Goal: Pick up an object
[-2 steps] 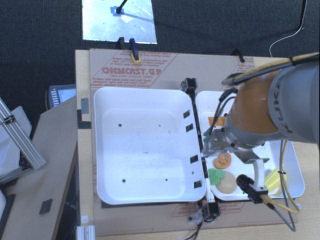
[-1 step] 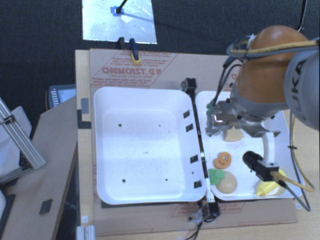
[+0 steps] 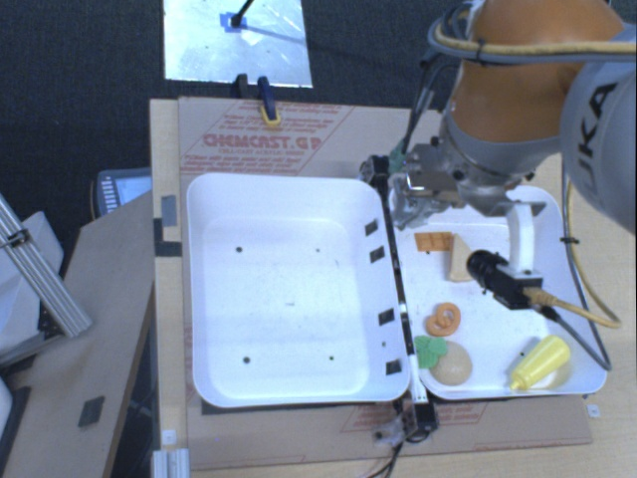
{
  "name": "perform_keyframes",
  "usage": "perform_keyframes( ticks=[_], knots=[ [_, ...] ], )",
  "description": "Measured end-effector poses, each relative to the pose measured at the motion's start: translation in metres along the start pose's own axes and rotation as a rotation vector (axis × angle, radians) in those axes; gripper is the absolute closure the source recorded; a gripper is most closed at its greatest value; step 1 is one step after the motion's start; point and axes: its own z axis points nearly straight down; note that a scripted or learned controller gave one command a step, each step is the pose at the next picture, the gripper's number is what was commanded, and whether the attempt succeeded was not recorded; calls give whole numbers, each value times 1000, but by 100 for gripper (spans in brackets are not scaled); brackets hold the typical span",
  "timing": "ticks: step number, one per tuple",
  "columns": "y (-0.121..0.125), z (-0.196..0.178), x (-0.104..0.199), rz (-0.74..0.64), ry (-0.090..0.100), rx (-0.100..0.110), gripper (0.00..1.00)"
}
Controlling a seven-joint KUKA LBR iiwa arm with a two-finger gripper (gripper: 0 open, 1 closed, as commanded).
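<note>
From the overhead camera, the arm point(image 3: 537, 78) leaned in over the right bin point(image 3: 577, 371), its orange band crowning the wrist, and the gripper point(image 3: 413, 202) hung low at that bin's far left corner, hard against the divider. Whether it was clenched or released I couldn't tell; the wrist housing covered the working end. Nothing visibly sat in its grasp.

The candidates were all on the gripper's near side, bunched in the right bin, probably because that was the only stocked one. Just below the tool lay an orange waffle piece point(image 3: 434, 241) touching a tan wedge point(image 3: 459, 260). Nearer the camera sat an orange ring point(image 3: 445, 319), then a green piece point(image 3: 430, 349) against a pale round object point(image 3: 453, 362), and a yellow corn-like piece point(image 3: 539, 360) off toward the arm's side. The left bin point(image 3: 214, 192) waited beyond the divider.
</note>
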Motion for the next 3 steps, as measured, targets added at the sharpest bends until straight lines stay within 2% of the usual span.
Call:
perform_keyframes(
  ticks=[1, 2, 3],
  knots=[
    [-38, -49, 68, -4, 3, 4, 100],
    [-36, -126, 67, 4, 2, 0, 100],
    [-36, -158, 113, 0, 1, 5, 100]
  ],
)
